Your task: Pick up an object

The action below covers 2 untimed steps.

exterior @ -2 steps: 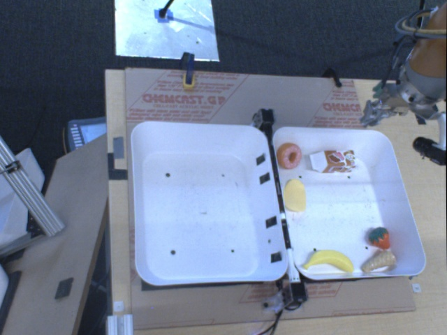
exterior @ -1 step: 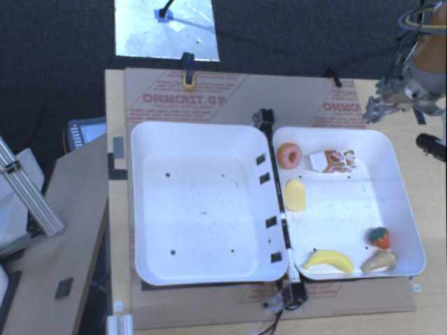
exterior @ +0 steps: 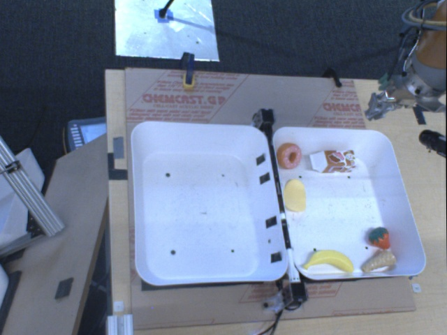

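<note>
- Gripper sits at the upper right of the camera view, above the bench surface just outside the far right corner of the right bin. It is not over either bin.
- Claw state: cannot tell. The tip is a small grey blur against the bench; nothing is seen held, and it does not appear to touch any object.
- Arm enters from the right edge; the orange band is partly visible above the wrist.
- Right bin contents (six items, all apart from the claw):
- Doughnut, pink-glazed, at the far left corner, near the divider.
- Small printed white packet, red and brown markings, just right of the doughnut, lying flat.
- Pale yellow oval piece, perhaps a lemon or potato toy, against the left wall below the doughnut.
- Banana, lying along the near wall.
- Strawberry, red with a green top, near the right wall.
- Tan cone-like piece, just below the strawberry, near the banana's right end (identity unclear).
- Left bin shows a bare white floor with a few dark specks.
- Both bins rest on a cardboard sheet with red lettering.
</note>
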### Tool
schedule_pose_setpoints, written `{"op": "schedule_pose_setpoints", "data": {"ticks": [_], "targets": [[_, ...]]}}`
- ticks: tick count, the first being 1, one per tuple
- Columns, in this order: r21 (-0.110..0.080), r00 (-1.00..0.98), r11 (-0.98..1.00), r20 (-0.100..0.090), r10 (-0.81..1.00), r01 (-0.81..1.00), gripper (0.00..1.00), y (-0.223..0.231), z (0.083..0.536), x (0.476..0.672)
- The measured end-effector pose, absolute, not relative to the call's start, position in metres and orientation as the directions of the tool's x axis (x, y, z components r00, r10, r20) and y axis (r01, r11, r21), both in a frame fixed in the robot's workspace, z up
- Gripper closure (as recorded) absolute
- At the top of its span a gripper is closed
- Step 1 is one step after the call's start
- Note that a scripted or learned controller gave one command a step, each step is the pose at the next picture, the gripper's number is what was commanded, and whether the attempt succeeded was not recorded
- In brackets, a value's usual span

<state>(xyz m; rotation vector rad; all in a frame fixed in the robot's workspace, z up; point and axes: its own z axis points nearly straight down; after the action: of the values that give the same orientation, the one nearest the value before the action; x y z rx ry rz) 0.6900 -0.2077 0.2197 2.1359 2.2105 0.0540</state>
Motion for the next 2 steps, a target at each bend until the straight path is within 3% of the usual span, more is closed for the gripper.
{"op": "schedule_pose_setpoints", "data": {"ticks": [2], "targets": [[0.081,-0.037,0.039,-0.028,0.999,0.996,1.00,-0.208,0.243,0.692]]}}
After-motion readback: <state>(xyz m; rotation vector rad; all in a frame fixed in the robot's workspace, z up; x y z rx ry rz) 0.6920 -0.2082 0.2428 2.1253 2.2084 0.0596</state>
